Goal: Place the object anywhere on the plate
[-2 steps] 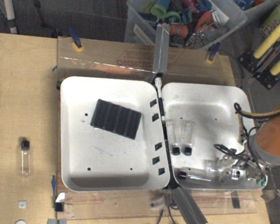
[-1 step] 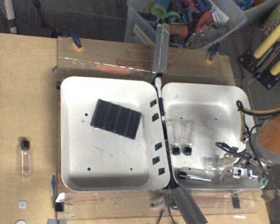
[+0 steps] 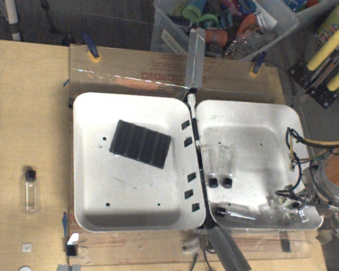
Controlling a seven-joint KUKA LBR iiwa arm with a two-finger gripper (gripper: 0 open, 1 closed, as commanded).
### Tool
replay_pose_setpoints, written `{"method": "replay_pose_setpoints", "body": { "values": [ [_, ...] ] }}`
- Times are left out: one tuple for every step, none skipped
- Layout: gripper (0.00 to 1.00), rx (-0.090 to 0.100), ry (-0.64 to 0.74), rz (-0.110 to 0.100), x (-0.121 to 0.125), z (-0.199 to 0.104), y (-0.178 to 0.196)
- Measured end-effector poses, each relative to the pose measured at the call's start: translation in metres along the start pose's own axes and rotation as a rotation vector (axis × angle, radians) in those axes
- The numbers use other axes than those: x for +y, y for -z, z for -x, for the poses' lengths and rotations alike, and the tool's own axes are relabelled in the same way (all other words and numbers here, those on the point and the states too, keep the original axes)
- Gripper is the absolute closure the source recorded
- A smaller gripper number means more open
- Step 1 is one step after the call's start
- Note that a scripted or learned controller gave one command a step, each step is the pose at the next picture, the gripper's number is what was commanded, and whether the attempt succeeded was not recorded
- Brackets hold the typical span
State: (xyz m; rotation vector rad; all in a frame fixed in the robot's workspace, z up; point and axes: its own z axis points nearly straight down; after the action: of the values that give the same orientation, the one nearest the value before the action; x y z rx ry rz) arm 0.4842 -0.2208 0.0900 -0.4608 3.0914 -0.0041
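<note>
A black ribbed plate (image 3: 141, 144) lies flat in the left bin (image 3: 88, 207), toward its back. In the right bin (image 3: 258, 118) two clear vials with black caps (image 3: 221, 167) lie side by side near the divider. A third clear vial (image 3: 235, 212) lies along the front wall. My gripper (image 3: 289, 207) is low in the right bin's front right corner, to the right of the third vial, with cables around it. Glare and clutter hide what is at its tip.
The arm's wrist with its orange band (image 3: 334, 174) hangs over the right bin's right rim. Another clear vial (image 3: 31, 189) lies on the wooden bench left of the bins. A tub of mixed items (image 3: 225, 16) stands behind the bins.
</note>
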Motion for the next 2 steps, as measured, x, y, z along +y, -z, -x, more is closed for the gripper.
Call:
{"method": "replay_pose_setpoints", "body": {
  "values": [
    [1.00, -0.001, 0.484, -0.002, 0.059, 0.041, 0.000],
    [1.00, -0.017, 0.509, -0.014, 0.027, 0.020, 0.003]
  ]
}}
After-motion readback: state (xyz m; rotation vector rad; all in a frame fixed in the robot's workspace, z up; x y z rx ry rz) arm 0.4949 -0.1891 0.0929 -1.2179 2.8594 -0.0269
